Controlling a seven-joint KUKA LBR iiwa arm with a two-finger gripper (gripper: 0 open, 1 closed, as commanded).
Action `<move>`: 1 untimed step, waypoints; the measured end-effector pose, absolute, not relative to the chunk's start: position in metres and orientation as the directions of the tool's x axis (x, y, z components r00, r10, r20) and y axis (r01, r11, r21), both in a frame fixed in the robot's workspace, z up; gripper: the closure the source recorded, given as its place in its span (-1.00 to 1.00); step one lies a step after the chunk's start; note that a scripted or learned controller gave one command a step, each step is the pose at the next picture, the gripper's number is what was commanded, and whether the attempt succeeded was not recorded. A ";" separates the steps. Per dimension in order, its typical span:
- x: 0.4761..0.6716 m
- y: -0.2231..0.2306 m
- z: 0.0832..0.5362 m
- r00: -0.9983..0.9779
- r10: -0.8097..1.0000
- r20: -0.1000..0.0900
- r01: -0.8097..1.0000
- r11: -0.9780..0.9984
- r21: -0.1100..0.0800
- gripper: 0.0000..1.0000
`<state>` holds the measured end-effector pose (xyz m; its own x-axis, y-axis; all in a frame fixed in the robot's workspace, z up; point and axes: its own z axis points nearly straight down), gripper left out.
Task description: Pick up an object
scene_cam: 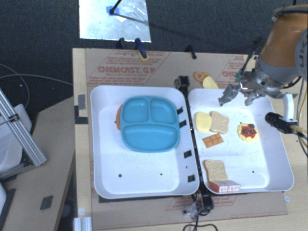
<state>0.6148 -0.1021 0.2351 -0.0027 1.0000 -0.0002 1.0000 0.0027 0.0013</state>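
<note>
Blue divided plate point(150, 124) lies flat in the left bin point(139, 174), toward the back half. An orange-brown piece point(118, 118) pokes out from under the plate's left edge; I can't make out what it is.

Moving right to the right bin point(262, 165), where I count six loose items, any of which could be picked:
- yellow wedge point(203, 122) near the bin's left wall, touching a toast slice point(220, 122) on its right
- brown cracker point(212, 140) just in front of those two
- bread slice point(215, 169) further forward
- red-and-white packet point(226, 187) at the bread's front edge, close to the near wall
- small tart with red topping point(247, 132) alone, right of the toast and apart from it

Behind this bin, on the cardboard sheet point(144, 64) and outside the rim, an orange-brown bit point(199, 76) and a pale yellow bit point(210, 83) lie against each other.

Gripper point(239, 97) is over the back of the right bin, with the arm coming in from the right. Its fingers point(226, 98) are spread apart with nothing between them. The toast and the tart are the nearest items, both forward of the fingertips and not touched. From this slant I can't judge how high the gripper is above the bin floor.
</note>
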 end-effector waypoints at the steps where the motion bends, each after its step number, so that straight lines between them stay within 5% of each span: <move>1: 0.618 -0.034 0.443 -0.010 1.000 0.000 1.000 0.010 0.019 -1.00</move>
<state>0.6180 -0.0338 0.4426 -0.0101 0.9999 -0.0002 0.9998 0.0101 0.0186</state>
